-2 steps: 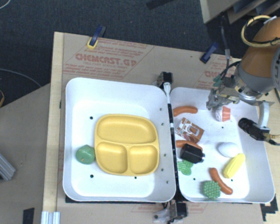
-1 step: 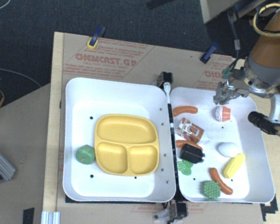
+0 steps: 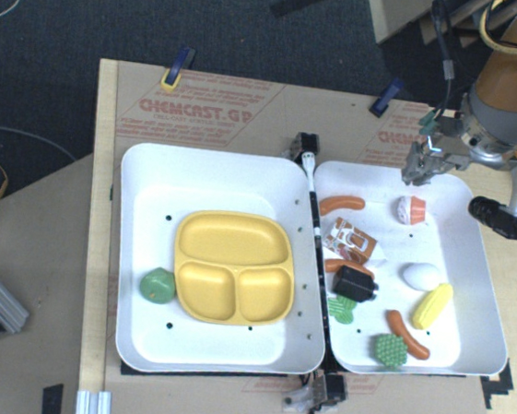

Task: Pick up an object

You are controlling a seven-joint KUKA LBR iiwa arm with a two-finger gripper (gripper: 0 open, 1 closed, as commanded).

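Observation:
My gripper (image 3: 419, 173) hangs over the far edge of the right bin (image 3: 487, 274), with nothing seen in it. Just below it lies a red and white piece (image 3: 411, 210). An orange sausage (image 3: 342, 203) lies to the left of that piece. Further toward the front are a red snack packet (image 3: 349, 241), a black block (image 3: 355, 283), a white egg (image 3: 420, 276) and a yellow corn cob (image 3: 432, 306). A green leafy piece (image 3: 341, 308), a second sausage (image 3: 408, 334) and a green knobbly ball (image 3: 390, 351) lie near the front.
The left bin (image 3: 139, 197) holds a yellow divided plate (image 3: 233, 266) and a green round piece (image 3: 159, 285) beside it. A black clamp (image 3: 306, 146) sits where the two bins meet at the back. Brown board surrounds both bins.

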